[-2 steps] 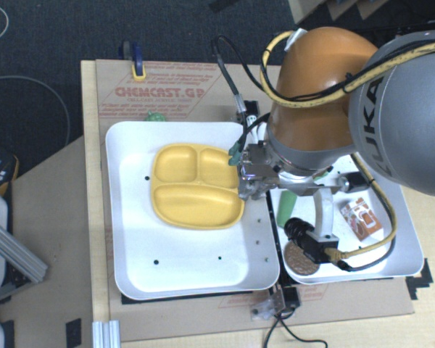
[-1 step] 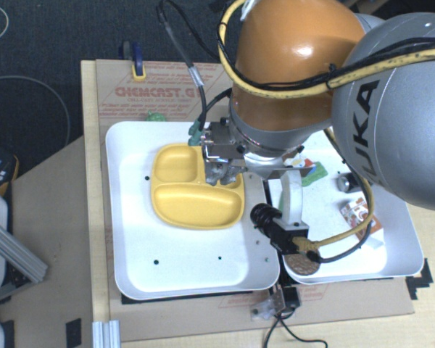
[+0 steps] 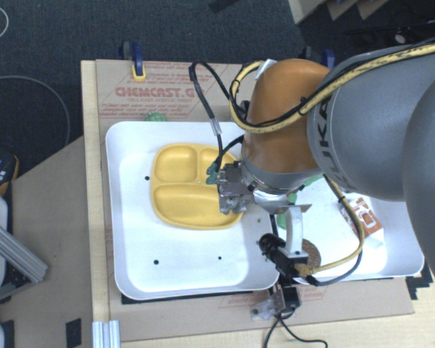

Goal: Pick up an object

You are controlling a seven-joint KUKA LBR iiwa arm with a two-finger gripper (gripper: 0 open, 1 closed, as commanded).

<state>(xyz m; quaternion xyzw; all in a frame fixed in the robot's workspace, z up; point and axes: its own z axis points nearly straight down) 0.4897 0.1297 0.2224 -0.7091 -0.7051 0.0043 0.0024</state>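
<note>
On cardboard-topped bench [image 3: 167, 85] | white bins [image 3: 130, 216] (yellow tray [image 3: 185, 187] inside) | pincer [image 3: 230, 194] state unclear

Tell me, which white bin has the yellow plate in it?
The left bin. The yellow divided plate lies in it, toward its right side; the right bin is mostly hidden under the arm.

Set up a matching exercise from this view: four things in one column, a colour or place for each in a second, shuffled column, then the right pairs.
Things:
1. divided plate
2. band above the wrist
3. clamp
4. left bin

Descriptions:
A. white, with small dark dots on its floor
B. yellow, lying in the left bin
C. orange, with cables running across it
D. blue and yellow, at the far edge of the board

Pairs: 1-B, 2-C, 3-D, 4-A
</note>
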